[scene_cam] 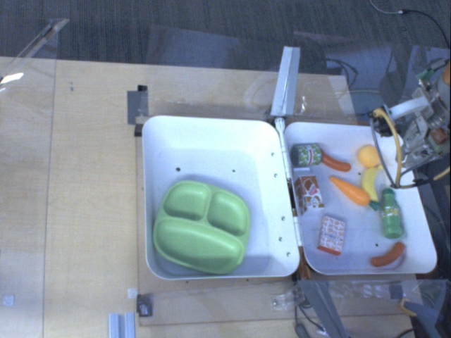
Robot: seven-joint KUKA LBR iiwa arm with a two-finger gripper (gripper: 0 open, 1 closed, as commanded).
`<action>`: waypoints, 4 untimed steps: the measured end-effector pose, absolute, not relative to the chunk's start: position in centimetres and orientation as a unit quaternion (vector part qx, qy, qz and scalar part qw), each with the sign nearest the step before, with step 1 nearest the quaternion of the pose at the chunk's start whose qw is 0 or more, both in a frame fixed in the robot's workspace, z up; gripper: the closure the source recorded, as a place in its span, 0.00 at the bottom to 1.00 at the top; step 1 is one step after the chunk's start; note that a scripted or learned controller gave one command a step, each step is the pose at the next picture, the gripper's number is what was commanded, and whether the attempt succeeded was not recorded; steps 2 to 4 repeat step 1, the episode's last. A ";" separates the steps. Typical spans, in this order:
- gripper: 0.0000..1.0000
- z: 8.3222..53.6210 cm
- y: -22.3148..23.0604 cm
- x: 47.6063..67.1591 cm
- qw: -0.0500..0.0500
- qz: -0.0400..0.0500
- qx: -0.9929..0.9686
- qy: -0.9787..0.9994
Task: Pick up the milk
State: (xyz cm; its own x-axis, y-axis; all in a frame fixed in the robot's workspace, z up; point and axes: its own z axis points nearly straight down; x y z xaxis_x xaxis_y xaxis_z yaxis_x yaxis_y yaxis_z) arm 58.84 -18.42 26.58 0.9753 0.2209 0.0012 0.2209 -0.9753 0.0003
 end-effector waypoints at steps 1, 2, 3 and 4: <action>1.00 28.7 -20.3 49.3 0.000 0.001 0.994 0.107; 1.00 28.7 -20.3 49.3 0.000 0.001 0.994 0.107; 1.00 28.7 -20.3 49.3 0.000 0.001 0.994 0.107; 1.00 28.7 -20.3 49.3 0.000 0.001 0.994 0.107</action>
